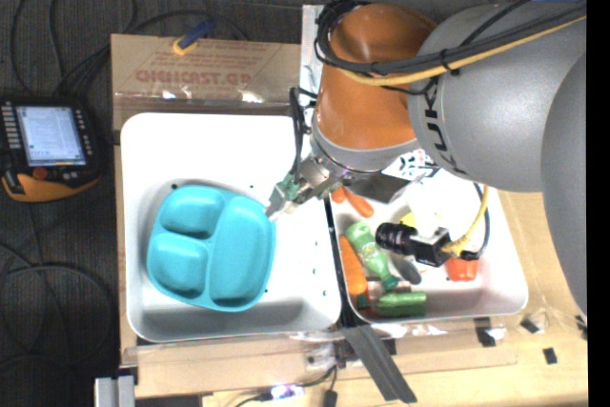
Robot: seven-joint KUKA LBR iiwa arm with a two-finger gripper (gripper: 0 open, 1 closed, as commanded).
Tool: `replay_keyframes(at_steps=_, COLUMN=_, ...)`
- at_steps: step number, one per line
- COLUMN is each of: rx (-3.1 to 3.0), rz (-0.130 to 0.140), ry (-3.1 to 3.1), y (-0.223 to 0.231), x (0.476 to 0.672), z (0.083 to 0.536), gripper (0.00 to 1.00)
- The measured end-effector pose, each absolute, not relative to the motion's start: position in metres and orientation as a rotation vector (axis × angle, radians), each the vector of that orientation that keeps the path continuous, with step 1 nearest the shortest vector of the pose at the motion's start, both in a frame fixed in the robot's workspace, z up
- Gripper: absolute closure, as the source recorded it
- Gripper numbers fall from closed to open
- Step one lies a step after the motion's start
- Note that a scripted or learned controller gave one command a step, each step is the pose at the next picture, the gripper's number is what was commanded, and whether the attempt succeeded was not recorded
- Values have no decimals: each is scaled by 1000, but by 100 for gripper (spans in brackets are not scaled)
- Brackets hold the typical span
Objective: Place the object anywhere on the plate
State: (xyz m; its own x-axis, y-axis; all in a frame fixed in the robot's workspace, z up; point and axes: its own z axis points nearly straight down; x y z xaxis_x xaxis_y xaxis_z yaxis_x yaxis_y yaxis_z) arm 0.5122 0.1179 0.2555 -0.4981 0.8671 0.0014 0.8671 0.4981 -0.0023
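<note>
A small green object (286, 193) is sitting pinched between the fingers of the grey two-finger gripper (289, 193), hovering just above the upper right rim of the turquoise three-compartment plastic plate (212, 248). The plate is lying in the left shallow white bin (191, 133).

Handheld control pendant (46, 140) left of the bins, cardboard sheet (205, 71) behind

right bin (505, 300): upper part hidden under the arm (496, 81)
tool (289, 193): small, finger state unclear
arm: cut off at right edge
</note>
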Motion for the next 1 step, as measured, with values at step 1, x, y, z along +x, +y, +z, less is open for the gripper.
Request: replay_keyframes(at_steps=1, rx=-1184, rz=3, ry=-2906, y=182, x=483, z=219, gripper=100)
